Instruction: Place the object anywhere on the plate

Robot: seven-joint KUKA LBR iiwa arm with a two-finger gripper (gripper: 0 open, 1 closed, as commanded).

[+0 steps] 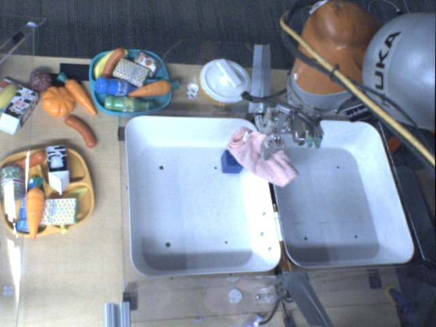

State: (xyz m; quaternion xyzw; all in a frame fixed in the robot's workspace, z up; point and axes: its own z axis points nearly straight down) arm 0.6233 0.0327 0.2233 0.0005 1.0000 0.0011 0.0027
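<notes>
Pink cloth (262,157) at twelve o'clock, blue block (231,163) beside it at nine. Two white bins (197,251). Grey arm (402,53), orange band (337,29). Blue bowl (129,80) at ten o'clock; yellow tray (80,182) at nine.

The arm (354,46) comes in from three o'clock, its gripper (276,142) low over the seam between the two white bins. A pink cloth (262,159) drapes across that seam, bunched under the gripper. A small blue block (231,162) lies just beside the cloth at nine o'clock, in the left bin (197,251). The right bin (354,244) sits alongside. A yellow tray of toy food (82,176) rests far toward nine o'clock.
</notes>
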